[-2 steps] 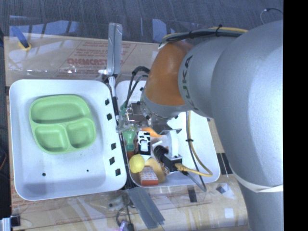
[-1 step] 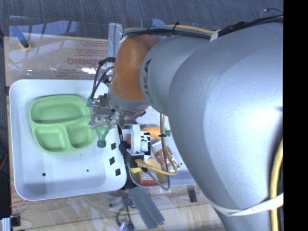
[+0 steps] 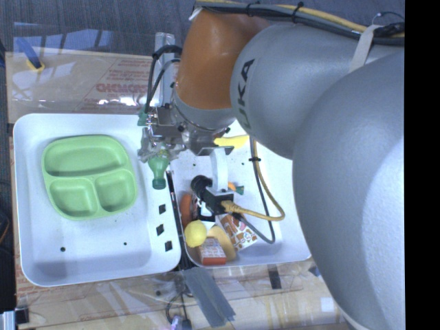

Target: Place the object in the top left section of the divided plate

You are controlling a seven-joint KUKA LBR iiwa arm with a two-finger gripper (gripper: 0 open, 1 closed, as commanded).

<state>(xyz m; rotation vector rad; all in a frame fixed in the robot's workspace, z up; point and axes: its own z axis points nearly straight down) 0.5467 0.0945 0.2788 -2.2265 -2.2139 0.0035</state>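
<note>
Green object (image 3: 159, 166): small and bottle-like, pale green body with a darker teal tip, hanging clear of both bins. Its long axis is running nearly straight up and down the frame, the broad end tucked up into the gripper (image 3: 157, 155) and the teal tip pointing toward the frame's lower edge. The jaws are clamping its upper end, so it is grasped rather than resting on anything. It is sitting over the right wall of the left bin (image 3: 82, 253), just beside the ridge where the two bins are meeting. The divided plate (image 3: 49, 158), light green, is lying flat in the left bin, one large compartment along its upper side and two smaller ones below. The object is hanging just off the plate's right rim and not touching it. Black square marks (image 3: 162, 218) are running down the bin wall below the object. The grey arm (image 3: 323, 129) with its orange band (image 3: 213, 53) is reaching in from the right, covering much of the right bin (image 3: 278, 249). In that bin's lower left corner a round yellow fruit (image 3: 195, 234), possibly a lemon, is crowding against a printed packet (image 3: 242, 234) and some orange-red pieces (image 3: 185, 205) too hidden to name.
</note>
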